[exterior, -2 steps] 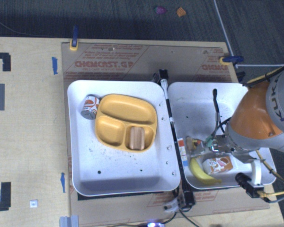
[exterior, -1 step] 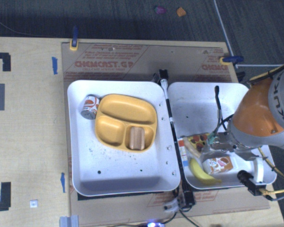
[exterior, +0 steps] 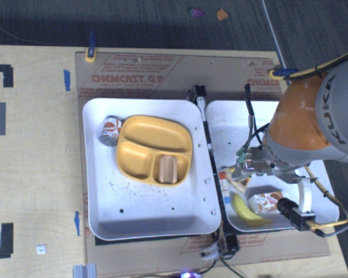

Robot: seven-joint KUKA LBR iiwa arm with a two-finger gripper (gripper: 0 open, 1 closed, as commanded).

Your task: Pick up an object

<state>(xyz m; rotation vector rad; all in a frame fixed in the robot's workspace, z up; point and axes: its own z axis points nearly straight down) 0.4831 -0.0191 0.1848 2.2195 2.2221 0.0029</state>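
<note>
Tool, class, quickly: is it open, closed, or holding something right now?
Tool: cannot be told; it hangs over the right bin, beside the banana and a can.

Even, bright overhead light, soft glare on white bins (exterior: 98, 155), mild blur, faint shadows under rims.

I see the bench (exterior: 35, 172) w/ a cardboard sheet (exterior: 162, 74) on it, carrying two white bins (exterior: 98, 201), side by side.
</note>
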